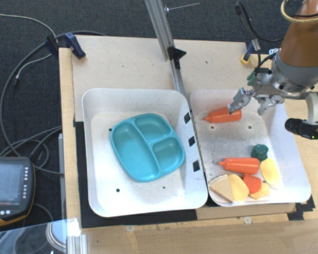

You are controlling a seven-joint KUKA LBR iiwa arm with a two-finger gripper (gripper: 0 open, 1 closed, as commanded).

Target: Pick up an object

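A: Where is the pincer (250, 102) now?

B: It hangs over the far part of the right shallow white plastic bin (302, 165). Its two grey fingers (237, 101) are spread apart, not pressed together. The one nearer to the left bin touches the thick end of an orange carrot-shaped plastic toy (223, 116), or stands just above it; I cannot tell which. The other finger is beside the bin's far right wall, with nothing under it that I can see.

A: So the carrot is between the fingers?

B: No. It lies on the floor of the right bin, with its pointed end towards the left bin. Only one finger is at it, so the pincer is not pinching anything.

A: What else is in the right bin?

B: At the near side of the right bin there is a group of toys close together: a second orange carrot-shaped toy (239, 165), a small dark green round piece (259, 152) just beyond it, a yellow lemon-shaped piece (270, 173), a red piece (252, 184), and a pale yellow slice (229, 188) at the near edge.

A: And beside the right bin?

B: The left white bin (95, 110) touches it and holds a turquoise divided plastic plate (147, 146). Both bins rest on the pale wooden surface (127, 62).
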